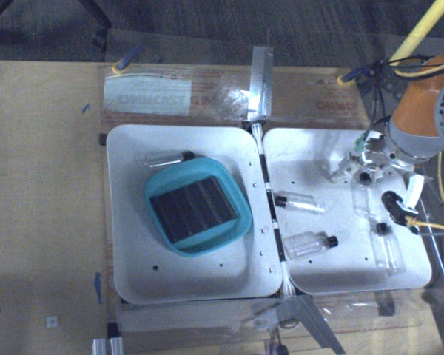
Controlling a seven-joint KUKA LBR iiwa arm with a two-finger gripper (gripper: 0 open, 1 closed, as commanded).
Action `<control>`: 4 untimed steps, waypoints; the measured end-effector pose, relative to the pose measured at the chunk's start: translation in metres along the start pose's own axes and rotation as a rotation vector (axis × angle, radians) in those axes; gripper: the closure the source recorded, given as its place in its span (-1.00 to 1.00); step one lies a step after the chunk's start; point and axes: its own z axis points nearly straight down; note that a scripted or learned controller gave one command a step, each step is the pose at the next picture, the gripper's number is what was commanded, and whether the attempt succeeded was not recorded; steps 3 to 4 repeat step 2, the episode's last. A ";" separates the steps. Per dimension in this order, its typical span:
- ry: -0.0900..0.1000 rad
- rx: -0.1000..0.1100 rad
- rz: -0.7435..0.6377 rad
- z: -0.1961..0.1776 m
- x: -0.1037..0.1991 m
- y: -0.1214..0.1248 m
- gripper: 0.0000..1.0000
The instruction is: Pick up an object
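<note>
1. Whether the gripper [376,163] is open or closed, I cannot tell; it hovers in the right bin's [311,276] far corner.
2. The teal tray [200,207] fills the left bin [129,265].
3. Clear vials [309,244] lie near; centre squarely over one before descending.

Up top, a dark grey carpeted floor [207,6] runs across the frame, and the black legs of a stand [74,2] splay over it at the upper left. Below that sits a tan wooden bench [37,198], flatly lit, with a soft shadow darkening its lower left corner. A yellow pole [428,21] slants in at the upper right. Small blue marks dot the wood.
</note>
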 end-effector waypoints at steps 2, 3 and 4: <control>-0.001 -0.002 0.008 -0.001 -0.001 0.002 -1.00; -0.001 -0.002 0.008 -0.001 -0.001 0.002 -1.00; -0.001 -0.002 0.008 -0.001 -0.001 0.002 -1.00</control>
